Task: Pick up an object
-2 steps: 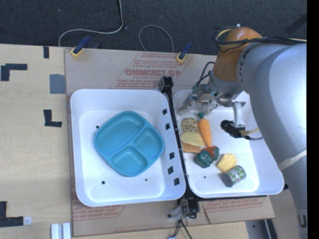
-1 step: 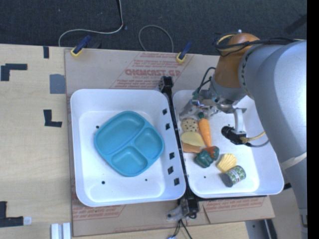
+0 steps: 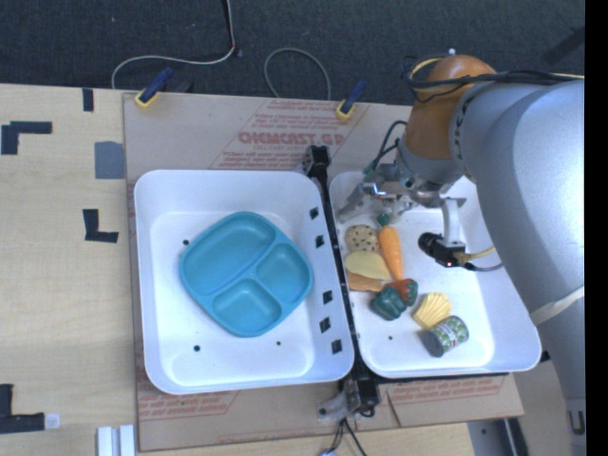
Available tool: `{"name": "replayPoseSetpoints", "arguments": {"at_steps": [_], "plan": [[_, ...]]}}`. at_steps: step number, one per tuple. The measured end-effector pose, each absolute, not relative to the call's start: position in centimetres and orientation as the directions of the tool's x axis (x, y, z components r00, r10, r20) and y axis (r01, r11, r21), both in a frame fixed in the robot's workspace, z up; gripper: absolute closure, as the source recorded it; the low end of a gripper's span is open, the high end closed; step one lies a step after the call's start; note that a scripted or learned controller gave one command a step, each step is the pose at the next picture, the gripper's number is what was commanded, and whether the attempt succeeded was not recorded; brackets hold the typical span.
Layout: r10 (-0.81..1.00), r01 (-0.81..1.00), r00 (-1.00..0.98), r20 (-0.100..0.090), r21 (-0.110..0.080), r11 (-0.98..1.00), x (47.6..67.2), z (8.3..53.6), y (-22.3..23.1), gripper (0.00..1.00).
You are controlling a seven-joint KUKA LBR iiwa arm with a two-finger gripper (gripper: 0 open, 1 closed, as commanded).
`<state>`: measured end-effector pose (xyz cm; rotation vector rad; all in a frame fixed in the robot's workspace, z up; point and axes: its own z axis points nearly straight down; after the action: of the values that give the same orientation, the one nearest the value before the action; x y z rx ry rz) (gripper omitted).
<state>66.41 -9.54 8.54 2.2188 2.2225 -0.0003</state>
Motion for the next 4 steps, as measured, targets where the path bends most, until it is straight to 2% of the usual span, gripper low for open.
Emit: {"name": "replayPoseSetpoints", "arguments": {"at_steps": [1,2,3,4], "plan": [[1.000,1.000,-0.001,-0.001,0.004,0.001,63.3,8.7,-11.3,0.00],[1.000,1.000,-0.001,-0.002,0.005,0.001,63.4,9.7,-11.3,1.00],[1.000,1.000,0.007,-0.005,0.004,-0.007,58.5,18.5,-18.6,1.00],[1.000,1.000,0.000,-0.001,-0.001,0.000,58.6,17.9,-18.1,0.00]]}}
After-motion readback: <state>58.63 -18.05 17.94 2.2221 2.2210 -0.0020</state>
